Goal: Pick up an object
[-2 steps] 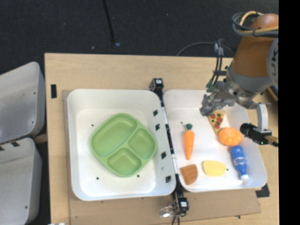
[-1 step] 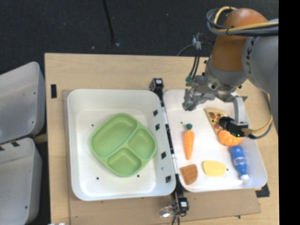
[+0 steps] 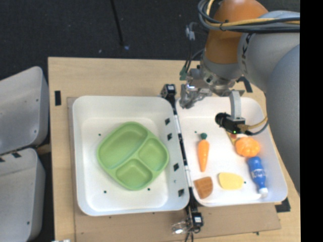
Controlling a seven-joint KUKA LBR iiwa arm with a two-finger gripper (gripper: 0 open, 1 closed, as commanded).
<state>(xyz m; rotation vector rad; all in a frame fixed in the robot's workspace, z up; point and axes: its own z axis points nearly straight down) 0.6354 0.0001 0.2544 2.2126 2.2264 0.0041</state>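
Note:
The right bin [image 3: 219,116] holds several small objects. An orange carrot [image 3: 203,155] with a green top lies near the bin's left wall. An orange fruit [image 3: 247,146] sits at the right, with a blue bottle [image 3: 257,173] just below it. A yellow piece [image 3: 230,180] and a brown toast slice [image 3: 204,186] lie along the front. My gripper [image 3: 191,96] hangs over the bin's far left corner, well above the carrot, and nothing shows in its grasp.
A green divided plate [image 3: 132,155] lies in the left bin [image 3: 86,185]. The divider [image 3: 177,135] between the bins carries black clips. A black cable fitting [image 3: 228,121] dangles below the wrist over the right bin.

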